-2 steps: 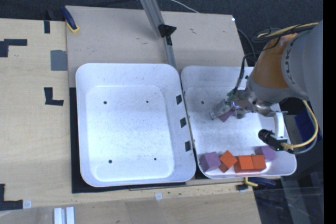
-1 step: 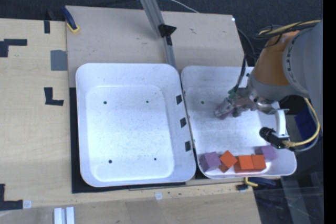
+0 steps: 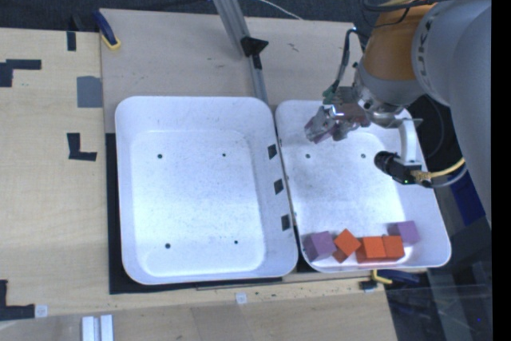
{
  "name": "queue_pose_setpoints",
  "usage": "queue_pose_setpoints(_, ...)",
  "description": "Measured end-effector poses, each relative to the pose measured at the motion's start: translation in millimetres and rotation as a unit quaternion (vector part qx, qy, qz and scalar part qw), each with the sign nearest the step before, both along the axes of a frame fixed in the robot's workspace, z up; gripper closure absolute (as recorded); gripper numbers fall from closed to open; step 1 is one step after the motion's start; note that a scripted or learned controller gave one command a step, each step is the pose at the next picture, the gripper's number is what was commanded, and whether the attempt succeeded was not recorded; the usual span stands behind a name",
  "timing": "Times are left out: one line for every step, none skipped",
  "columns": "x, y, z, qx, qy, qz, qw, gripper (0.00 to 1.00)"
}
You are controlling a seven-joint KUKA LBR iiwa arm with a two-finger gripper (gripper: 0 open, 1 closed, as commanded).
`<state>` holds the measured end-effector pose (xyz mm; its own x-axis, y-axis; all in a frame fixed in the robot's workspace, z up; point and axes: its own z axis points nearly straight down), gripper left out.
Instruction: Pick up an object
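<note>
Blocks (image 3: 363,243) sat crowded at the right bin's (image 3: 335,180) six o'clock wall; your hand (image 3: 326,126) hovered at twelve, grip state unreadable. You risked wall collisions or snagging two.

Arm (image 3: 447,36): cut off by the right edge, its base out of frame.
Gripper (image 3: 323,126): blurred, fingers too indistinct to read.
Right bin (image 3: 319,172): far rim partly hidden behind the wrist.
Metal pole (image 3: 227,4): cropped by the top edge.
Blocks (image 3: 363,243): clustered at the near rim, edges overlapping, exact count unclear.
Blue clamp (image 3: 391,278): partly hidden below the right bin.
</note>
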<state>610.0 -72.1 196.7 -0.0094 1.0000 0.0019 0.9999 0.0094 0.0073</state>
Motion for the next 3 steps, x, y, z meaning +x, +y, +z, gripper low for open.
queue_pose_setpoints(-79, 56, -6, 0.0003, 0.008, -0.002, 1.0000, 1.00)
queue_pose_setpoints(-76, 53, -5, -0.0008, 0.005, -0.004, 1.0000, 0.00)
queue_pose_setpoints(-76, -5, -5, -0.0025, 0.005, -0.007, 1.0000, 0.00)
